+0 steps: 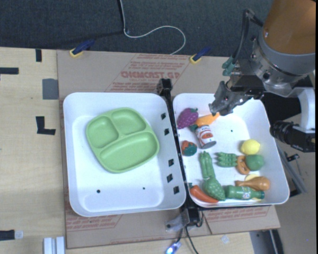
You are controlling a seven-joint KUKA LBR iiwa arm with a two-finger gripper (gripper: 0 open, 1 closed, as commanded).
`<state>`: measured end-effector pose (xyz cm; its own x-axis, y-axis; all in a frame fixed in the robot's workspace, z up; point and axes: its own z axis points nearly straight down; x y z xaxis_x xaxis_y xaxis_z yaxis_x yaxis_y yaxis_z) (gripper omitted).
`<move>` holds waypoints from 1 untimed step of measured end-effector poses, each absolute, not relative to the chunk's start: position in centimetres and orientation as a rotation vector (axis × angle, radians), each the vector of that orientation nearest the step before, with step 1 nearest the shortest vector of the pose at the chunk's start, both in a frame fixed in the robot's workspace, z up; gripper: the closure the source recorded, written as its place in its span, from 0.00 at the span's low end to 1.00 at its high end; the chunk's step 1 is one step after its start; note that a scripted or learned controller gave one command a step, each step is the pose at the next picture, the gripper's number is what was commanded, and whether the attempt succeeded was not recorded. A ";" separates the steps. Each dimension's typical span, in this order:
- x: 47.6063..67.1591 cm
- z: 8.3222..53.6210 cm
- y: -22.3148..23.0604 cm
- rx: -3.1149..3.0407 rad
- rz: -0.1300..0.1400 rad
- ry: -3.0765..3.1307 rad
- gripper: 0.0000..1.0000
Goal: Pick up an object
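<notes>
White, shallow and side by side, two bins sit on the surface. We see a green divided plate (122, 139) in the left bin (77, 194). The right bin (270, 136) contains toy foods: purple grapes (187, 117), an orange carrot (206, 119), a small can (205, 135) and a lemon (250, 146). The gripper (221, 108) hangs just above the carrot; we cannot tell its finger state.

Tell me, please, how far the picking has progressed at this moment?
Nothing looks picked yet. The gripper hangs over the right bin, close to the orange carrot and purple grapes. The toys lie in the bin. Grasping and lifting one remains.
</notes>
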<state>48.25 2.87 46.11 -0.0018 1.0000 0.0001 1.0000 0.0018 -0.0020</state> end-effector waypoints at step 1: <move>48.4 49.9 2.9 -2.220 -0.001 -2.224 1.00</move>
<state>48.38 2.91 49.94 -0.0020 1.0000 -0.0001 1.0000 0.0020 0.0013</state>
